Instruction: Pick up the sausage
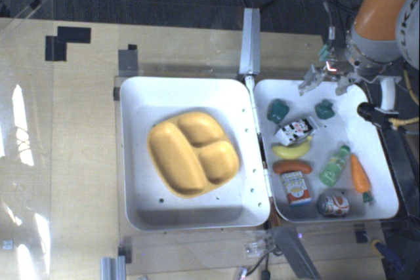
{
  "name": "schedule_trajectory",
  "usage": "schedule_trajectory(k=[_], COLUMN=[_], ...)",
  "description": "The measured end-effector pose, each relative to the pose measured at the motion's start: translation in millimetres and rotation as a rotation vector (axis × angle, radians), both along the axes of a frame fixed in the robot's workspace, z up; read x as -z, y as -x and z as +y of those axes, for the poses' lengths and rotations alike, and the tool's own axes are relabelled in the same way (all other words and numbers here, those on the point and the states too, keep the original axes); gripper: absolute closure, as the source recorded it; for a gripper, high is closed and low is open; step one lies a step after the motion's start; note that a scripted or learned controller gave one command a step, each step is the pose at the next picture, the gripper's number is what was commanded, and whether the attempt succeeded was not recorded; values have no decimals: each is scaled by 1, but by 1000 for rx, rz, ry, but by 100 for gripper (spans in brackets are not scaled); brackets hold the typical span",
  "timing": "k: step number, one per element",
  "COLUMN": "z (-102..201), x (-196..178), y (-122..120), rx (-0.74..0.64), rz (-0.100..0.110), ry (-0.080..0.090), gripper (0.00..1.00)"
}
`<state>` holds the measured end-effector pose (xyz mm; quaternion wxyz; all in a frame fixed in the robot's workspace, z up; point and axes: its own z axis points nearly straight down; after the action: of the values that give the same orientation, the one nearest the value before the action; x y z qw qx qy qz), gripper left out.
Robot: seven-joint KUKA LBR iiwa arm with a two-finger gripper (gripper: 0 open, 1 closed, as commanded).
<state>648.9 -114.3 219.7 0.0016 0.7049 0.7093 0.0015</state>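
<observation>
A slanted overhead view shows a pale wooden bench (79, 160) carrying two shallow white bins side by side. The left bin (138, 108) holds one large yellow moulded tray (192, 153) with three rounded lobes. The right bin (380, 203) holds a scatter of small toy foods.

The sausage (291, 167) lies near the middle of the right bin, toward that bin's left wall. It is a short reddish-brown cylinder lying flat, its long axis running left to right. A yellow banana (291, 150) sits just beside it on the far side, and a small carton (296, 188) with an orange label touches or nearly touches its near side. A green bottle (335, 164) lies to its right, apart from it.

The gripper (328, 79) hangs over the far edge of the right bin, well apart from the sausage. Its fingers look spread open, with nothing between them.

The sausage is probably a light plastic toy, stiff, smooth and rounded, so it may roll or slip out of a loose pinch. The best hold appears to be across its short width at mid-length. Because the banana and carton crowd both long sides, the fingers have little room to come down, and could nudge either neighbour.
</observation>
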Motion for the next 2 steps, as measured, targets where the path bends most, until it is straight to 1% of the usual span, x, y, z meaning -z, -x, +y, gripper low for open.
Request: schedule_trajectory(k=[1,2], z=[-2,23], x=[-32,52], y=[10,54], rx=[38,37], rz=[-3,1], ry=[0,0], gripper=[0,0])
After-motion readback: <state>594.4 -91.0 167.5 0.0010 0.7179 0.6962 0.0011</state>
